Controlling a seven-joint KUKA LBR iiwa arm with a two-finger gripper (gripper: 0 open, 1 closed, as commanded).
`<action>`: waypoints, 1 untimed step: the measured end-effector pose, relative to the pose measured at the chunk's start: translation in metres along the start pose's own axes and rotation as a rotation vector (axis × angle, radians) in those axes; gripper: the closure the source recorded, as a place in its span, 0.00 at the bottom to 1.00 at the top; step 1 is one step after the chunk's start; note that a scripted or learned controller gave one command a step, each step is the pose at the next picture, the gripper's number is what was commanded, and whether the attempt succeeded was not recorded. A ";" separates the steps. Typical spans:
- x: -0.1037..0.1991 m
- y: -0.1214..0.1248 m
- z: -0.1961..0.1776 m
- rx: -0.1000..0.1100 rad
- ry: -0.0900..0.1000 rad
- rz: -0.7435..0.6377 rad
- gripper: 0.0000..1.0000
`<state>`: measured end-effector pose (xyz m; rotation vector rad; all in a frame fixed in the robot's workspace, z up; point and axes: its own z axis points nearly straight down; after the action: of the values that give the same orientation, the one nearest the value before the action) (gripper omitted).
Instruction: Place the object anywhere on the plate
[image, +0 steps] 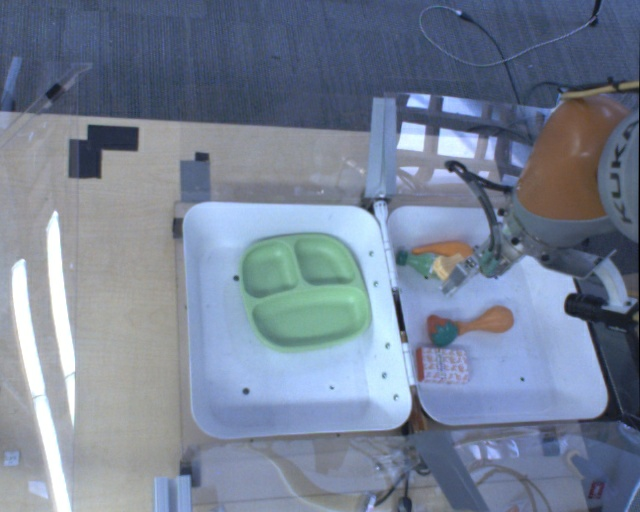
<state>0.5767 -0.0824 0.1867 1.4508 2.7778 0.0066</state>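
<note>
**Robot tool hovers over toys in the right bin, green plate waits in the left bin**

Two white bins sit side by side on a pale wooden worktop. The left bin holds a green divided plate near its centre, with bare white floor all round it. The right bin holds the toys: a carrot lying left to right with a small yellow-green piece just beside it, a wooden spoon-like toy nearer the camera, and a red-and-white packet below that. The tool sits just right of the carrot; whether it grips anything cannot be told. The plate lies to its left, across the ridge between the bins.
</note>
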 end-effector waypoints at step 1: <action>0.040 0.138 0.001 0.000 0.001 -0.026 1.00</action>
<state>0.6668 0.0296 0.1866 1.4148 2.7972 0.0078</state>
